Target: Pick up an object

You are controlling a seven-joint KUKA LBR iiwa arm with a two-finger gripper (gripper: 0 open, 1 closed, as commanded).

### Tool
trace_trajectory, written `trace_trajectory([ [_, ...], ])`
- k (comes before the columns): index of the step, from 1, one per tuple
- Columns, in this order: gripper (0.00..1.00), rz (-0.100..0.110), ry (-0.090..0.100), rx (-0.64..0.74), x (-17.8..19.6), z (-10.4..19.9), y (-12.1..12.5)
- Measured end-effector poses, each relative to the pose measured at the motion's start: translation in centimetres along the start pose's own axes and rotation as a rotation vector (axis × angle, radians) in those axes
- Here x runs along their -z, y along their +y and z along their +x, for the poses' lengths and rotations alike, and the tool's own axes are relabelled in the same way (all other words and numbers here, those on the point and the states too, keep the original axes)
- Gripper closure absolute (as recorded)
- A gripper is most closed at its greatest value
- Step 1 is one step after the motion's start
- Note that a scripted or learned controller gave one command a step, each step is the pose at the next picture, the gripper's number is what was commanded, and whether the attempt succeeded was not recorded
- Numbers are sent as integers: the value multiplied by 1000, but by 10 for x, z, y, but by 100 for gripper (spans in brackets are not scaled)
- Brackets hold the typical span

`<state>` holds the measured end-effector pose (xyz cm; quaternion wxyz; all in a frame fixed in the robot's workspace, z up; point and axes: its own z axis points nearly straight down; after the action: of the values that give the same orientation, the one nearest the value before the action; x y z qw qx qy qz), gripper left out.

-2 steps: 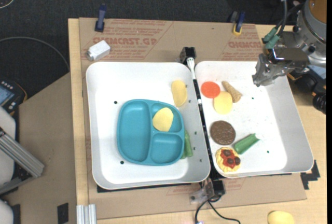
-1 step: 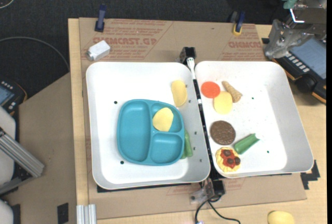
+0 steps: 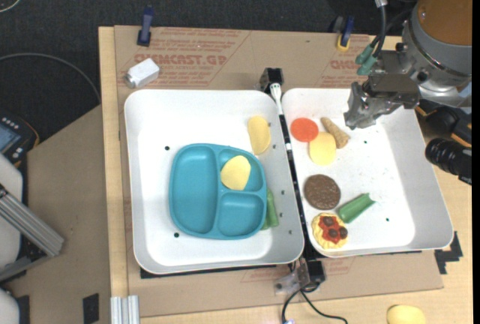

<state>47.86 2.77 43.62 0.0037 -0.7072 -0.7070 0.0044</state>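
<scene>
Looking down, you see the left bin [image 3: 142, 165] holding a blue tray [image 3: 199, 195], the right bin [image 3: 405, 187] scattered with toy food. Your hand [image 3: 360, 118] hovers beside the cone [image 3: 337, 133]; whether it is clenched or released cannot be told.

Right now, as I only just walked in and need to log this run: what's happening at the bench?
The grey arm's pincer hangs over the right bin, near a tan cone, an orange disc and a yellow piece. Nothing sits in it. The left bin holds a blue tray.
</scene>
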Motion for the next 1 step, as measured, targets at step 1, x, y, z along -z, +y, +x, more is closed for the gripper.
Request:
trace_trajectory([
  [1,100,4,0,-9,-142,-67,1],
])
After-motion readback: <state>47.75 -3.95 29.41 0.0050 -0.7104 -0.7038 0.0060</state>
